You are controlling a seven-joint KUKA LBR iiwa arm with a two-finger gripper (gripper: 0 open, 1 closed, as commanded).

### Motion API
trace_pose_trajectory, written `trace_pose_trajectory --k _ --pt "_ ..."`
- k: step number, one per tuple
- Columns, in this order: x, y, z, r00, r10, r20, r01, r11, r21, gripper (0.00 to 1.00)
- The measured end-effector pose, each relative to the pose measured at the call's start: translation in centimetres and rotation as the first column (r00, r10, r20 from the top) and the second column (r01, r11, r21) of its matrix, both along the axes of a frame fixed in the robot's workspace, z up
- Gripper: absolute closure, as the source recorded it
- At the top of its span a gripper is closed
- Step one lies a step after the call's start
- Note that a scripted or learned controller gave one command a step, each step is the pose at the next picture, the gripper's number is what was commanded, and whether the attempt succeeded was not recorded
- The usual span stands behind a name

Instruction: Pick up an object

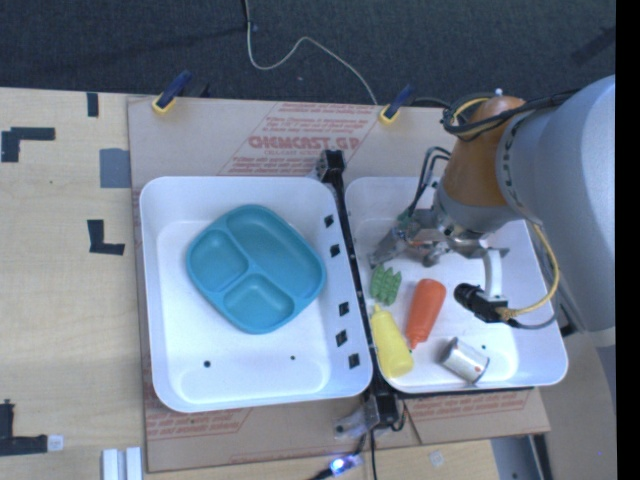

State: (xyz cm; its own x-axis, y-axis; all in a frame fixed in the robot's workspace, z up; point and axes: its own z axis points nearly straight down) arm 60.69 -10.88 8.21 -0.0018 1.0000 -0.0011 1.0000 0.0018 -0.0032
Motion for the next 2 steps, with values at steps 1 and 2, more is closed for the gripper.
trace_pose_trajectory --k 1,2 --pt "0.1 0.0 1.2 1.0 0.001 0.001 -0.001 1.0 -0.001 1.0" --pt "1.0 -0.5 6.2 1.0 0.0 0.004 0.0 1.0 0.0 1.0"
